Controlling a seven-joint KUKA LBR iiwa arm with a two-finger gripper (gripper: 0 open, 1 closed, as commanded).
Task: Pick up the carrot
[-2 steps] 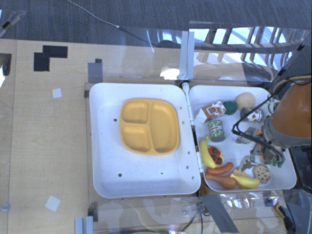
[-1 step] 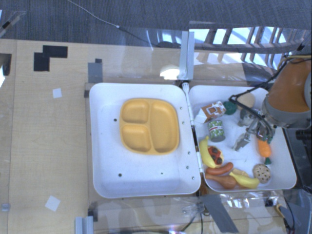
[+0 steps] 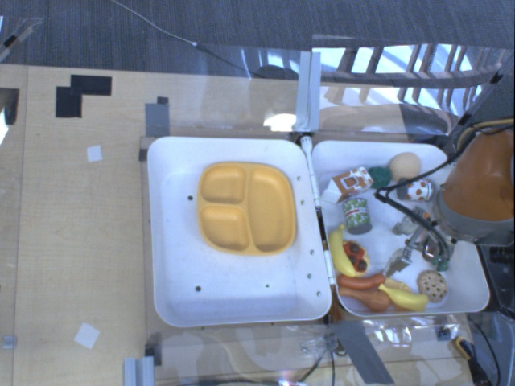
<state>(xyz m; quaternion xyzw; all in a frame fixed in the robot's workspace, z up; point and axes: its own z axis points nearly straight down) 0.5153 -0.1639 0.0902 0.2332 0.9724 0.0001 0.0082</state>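
The carrot [image 3: 372, 301] is lying on the near side of the can [image 3: 356, 214], close against the front wall of the right bin [image 3: 471, 302]. It is being touched on its far side by a red sausage [image 3: 360, 281] and at its right end by a yellow banana [image 3: 407, 298]. A round cookie [image 3: 432, 284] is sitting further right of the can, just past the banana.

The gripper [image 3: 414, 256] is being held near and to the right of the can, just above the sausage's right end. Its two fingers [image 3: 398, 261] are being kept apart – nothing is being held between them, and the carrot is not being touched.

A second banana [image 3: 346, 256] with a red patch is lying just on the near side of the can. A brown and white box [image 3: 352, 183] is standing just beyond the can, with a pale egg [image 3: 405, 166] further back and to the right.

Well to the left of the can – in the left bin [image 3: 173, 296] – a yellow plate [image 3: 245, 207] with three sections is resting.
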